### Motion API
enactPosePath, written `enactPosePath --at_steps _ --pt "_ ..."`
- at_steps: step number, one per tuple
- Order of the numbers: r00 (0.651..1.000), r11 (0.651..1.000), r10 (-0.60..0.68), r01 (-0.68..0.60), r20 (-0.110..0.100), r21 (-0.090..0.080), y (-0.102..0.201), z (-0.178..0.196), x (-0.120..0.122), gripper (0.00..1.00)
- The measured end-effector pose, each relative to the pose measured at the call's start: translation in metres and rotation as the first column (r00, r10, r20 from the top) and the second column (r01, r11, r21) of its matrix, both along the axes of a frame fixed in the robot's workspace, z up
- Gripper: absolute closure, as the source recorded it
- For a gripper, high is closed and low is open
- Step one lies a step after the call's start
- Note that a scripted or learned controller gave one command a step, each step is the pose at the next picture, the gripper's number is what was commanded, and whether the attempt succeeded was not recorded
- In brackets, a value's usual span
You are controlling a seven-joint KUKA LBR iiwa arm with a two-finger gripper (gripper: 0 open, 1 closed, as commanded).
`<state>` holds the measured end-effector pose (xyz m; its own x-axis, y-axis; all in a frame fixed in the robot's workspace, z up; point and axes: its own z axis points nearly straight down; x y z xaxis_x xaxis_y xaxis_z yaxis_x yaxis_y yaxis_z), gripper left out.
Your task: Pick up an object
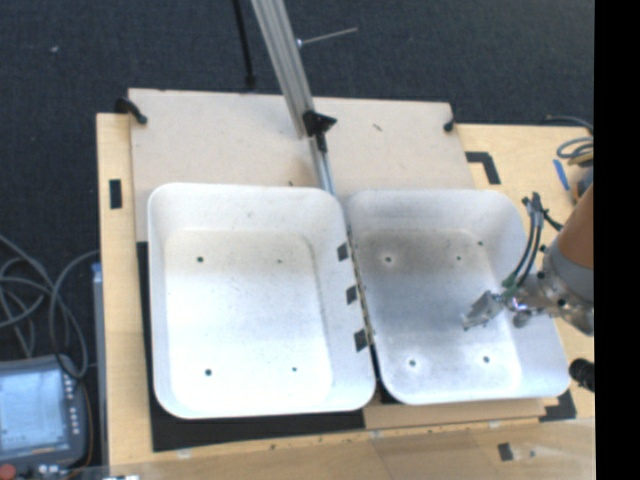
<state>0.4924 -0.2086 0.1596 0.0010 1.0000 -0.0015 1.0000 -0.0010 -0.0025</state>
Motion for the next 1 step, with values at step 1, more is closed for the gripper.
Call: enactPosePath --at_steps 1 --pt "1.0 1.0 0.0 0.0 -0.001 0.0 -0.0013 -0.0525 -0.001 0.0"
